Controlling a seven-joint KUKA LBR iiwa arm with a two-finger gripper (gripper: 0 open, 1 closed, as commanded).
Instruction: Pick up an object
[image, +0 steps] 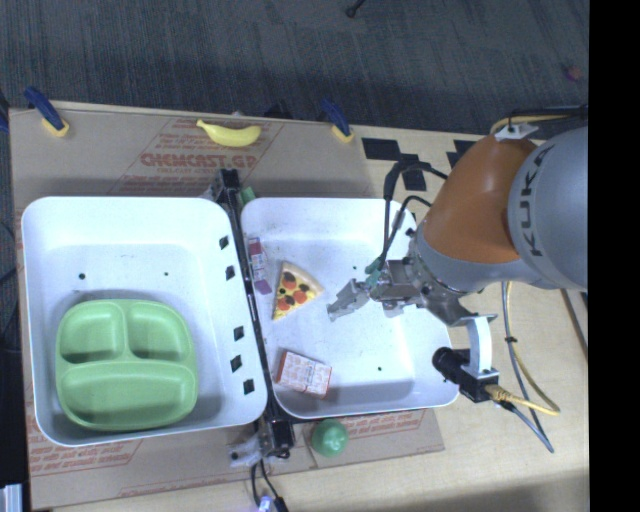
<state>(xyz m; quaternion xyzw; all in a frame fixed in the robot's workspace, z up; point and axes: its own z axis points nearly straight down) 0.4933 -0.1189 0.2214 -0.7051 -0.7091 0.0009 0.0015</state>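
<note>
Gripper (345, 300) poised in the right bin (400, 390), just right of the pizza slice (295, 290).
I see narrowly parted, empty fingers; descending here, I risk nudging the slice leftward.

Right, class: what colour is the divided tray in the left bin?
Light green. The divided tray shows best in the camera view, low in the left bin.

Both white bins (60, 235) are looking like smooth, slightly glossy plastic — the green divided tray (125, 362) too, though softer in sheen. Brown cardboard (150, 150) is lying matt beneath them, and the arm's orange band (478, 205) is gleaming — glossy.
</note>
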